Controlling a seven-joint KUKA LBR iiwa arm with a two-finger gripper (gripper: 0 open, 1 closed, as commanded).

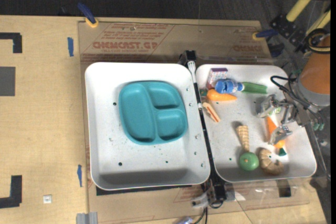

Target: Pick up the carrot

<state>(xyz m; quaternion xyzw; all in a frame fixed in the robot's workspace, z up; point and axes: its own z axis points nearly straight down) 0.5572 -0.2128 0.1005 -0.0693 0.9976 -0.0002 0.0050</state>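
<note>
A pale wooden worktop (42,113) before dark carpet carries two white bins, the left bin (105,165) holding a teal tray (152,111), while the arm (315,78) leans over the right bin (231,157), its fingers (286,126) closed around the carrot (271,124).

Two bins are sitting side by side on the desk (42,128). The divided tray (153,111) is lying in the left bin (105,165); the carrot (271,126) is lying in the right bin (231,165), beside the end effector (283,115).
</note>
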